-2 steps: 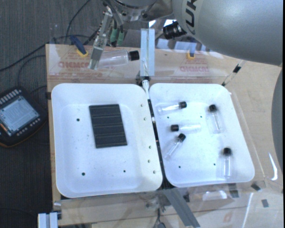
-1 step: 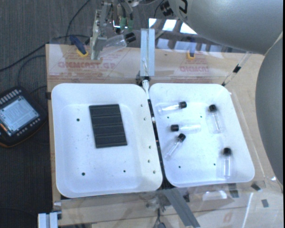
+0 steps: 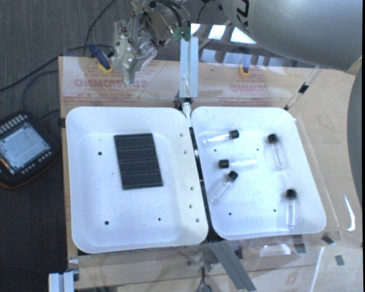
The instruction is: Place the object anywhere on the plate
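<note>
A dark ribbed rectangular plate (image 3: 138, 160) lies flat in the left white bin (image 3: 85, 224), a little left of its middle. Several clear vials with black caps lie scattered in the right white bin (image 3: 304, 224), among them one (image 3: 219, 137) near the back left, one (image 3: 276, 153) at the back right and one (image 3: 290, 208) at the front right. My gripper (image 3: 131, 66) hangs high beyond the far edge of the left bin, well away from the plate and the vials.
The grey arm (image 3: 292, 11) spans the top right of the view. An upright metal post (image 3: 188, 69) stands at the back between the bins. A teach pendant (image 3: 18, 148) lies on the floor to the left. Cables trail behind the bench.
</note>
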Robot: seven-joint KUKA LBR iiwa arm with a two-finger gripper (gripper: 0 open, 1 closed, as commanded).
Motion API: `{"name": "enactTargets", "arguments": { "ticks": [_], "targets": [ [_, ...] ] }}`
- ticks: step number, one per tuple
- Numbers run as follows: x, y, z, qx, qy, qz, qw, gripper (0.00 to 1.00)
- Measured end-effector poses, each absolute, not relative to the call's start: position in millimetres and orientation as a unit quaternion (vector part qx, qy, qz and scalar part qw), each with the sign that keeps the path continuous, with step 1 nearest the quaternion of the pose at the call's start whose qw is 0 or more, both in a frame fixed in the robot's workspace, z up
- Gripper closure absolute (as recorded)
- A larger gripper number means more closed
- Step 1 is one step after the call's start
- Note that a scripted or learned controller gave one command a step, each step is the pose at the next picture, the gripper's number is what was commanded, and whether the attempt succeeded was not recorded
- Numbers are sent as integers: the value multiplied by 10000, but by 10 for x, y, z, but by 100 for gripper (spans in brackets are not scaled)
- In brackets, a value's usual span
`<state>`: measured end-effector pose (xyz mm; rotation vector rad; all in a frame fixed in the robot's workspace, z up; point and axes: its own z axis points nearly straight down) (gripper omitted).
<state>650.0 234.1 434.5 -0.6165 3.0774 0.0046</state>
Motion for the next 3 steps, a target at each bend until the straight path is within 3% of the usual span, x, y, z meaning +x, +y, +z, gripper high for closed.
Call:
{"name": "enactTargets", "arguments": {
  "ticks": [1,2,3],
  "targets": [
    [6689,2340,4342,-3558,9346,16,28,100],
    [6686,2294,4336,-4648,8854,1,17,100],
    [5733,2216,4339,-5448,8386,4,7,100]
  ]
}}
